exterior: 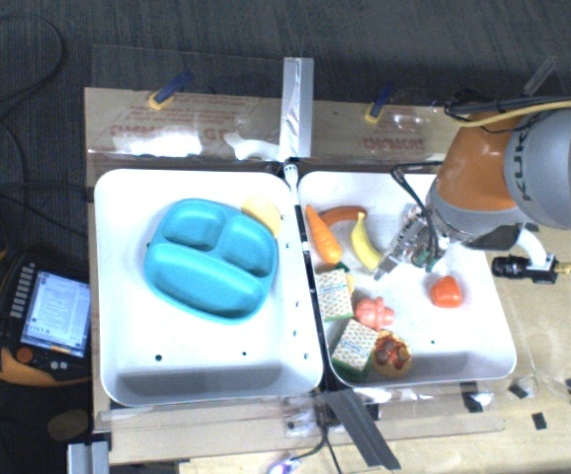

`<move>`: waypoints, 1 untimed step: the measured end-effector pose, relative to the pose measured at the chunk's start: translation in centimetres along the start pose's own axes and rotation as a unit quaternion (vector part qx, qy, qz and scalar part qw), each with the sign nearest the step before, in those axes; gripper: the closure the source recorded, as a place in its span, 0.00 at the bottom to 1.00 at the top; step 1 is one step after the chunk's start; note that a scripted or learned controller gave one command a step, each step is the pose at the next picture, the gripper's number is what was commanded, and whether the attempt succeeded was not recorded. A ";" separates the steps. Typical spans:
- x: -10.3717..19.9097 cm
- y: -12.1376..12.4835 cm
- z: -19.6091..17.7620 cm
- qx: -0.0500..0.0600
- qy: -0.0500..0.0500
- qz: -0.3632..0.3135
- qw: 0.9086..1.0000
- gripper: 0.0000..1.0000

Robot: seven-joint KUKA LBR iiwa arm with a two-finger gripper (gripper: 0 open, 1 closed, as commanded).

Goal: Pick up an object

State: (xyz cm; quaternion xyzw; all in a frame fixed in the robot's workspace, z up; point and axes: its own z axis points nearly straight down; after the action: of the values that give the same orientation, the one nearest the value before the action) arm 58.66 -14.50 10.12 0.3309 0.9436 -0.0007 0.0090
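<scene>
My gripper (396, 252) hangs low over the right bin (483, 349), near its middle. Just to its left lies a yellow banana (364, 242), close to the gripper's tip. A red tomato-like piece (447, 291) rests just to the right of the gripper. Further left are an orange carrot (323, 233) and a brown sausage shape (343, 213). Toward the front of the bin sit a pink toy (372, 312), two small printed boxes (333, 292) (355, 345) and a dark reddish item (392, 355).
The left bin (127, 363) holds a blue divided plate (211, 257) and a pale yellow piece (262, 212) at the plate's far right corner. The arm's orange band (475, 171) and grey body rise over the right bin's far right corner.
</scene>
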 end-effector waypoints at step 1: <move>-1.6 -2.9 1.1 0.000 0.003 -0.005 1.000 1.00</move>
State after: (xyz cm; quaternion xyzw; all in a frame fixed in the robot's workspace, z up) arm 58.09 -17.79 9.03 0.3261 0.9453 0.0008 0.0059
